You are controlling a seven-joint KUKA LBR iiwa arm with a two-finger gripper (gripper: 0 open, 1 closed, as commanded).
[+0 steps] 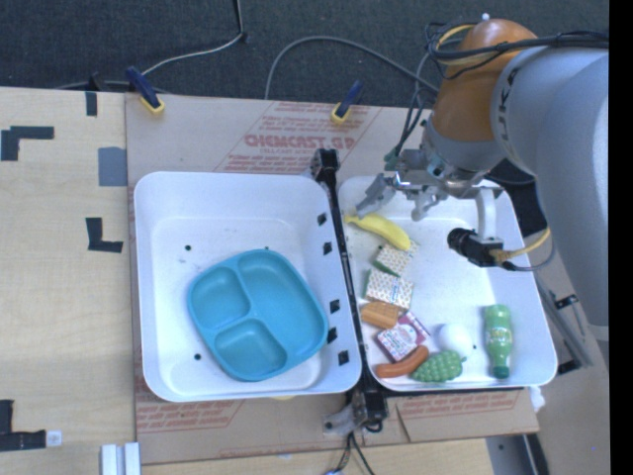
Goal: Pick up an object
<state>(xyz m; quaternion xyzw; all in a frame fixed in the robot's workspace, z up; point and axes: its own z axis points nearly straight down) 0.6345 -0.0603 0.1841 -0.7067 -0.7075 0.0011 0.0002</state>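
A: Banana looked like the nearest candidate. It lay in the right bin, up toward twelve o'clock of that bin's heap, just under the gripper.

B: And the fingers?

A: Spread apart, nothing between them. One pointed down to about seven o'clock, the other sat to its three o'clock side, and the banana's upper end lay near the gap between them.

B: What else was close by?

A: Two small checked packets at the banana's six o'clock, nearly touching it. Below those lay an orange roll, a pink-and-white packet, a sausage, a bunch of green grapes and a green bottle. The left bin held a blue divided tray, well apart from all of it.

B: So what could have gone wrong?

A: My judgement: the banana was curved and slanted, so if the fingers had closed across its tapering end it might have slid out or spun away. Coming down slightly off line, one finger could have landed on the fruit and pushed it into the packets. The divider between the bins stood close at nine o'clock, so a finger might also have clipped it.
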